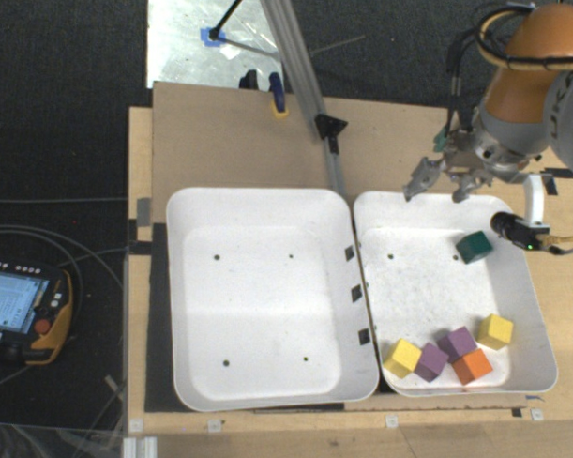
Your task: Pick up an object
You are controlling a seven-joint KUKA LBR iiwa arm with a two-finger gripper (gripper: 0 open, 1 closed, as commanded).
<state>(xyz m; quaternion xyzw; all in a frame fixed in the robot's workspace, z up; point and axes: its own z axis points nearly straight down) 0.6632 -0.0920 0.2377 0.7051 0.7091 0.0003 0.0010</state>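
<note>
Six blocks in right bin — gripper open, empty, above far rim. Green block sits alone; the clustered ones risk a fumbled pinch.

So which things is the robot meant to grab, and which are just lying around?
For the job: the green block, two yellow blocks, two purple blocks, the orange block, and the gripper above the right bin.

Just lying about: the left bin, the handheld screen, the blue clamp.
</note>
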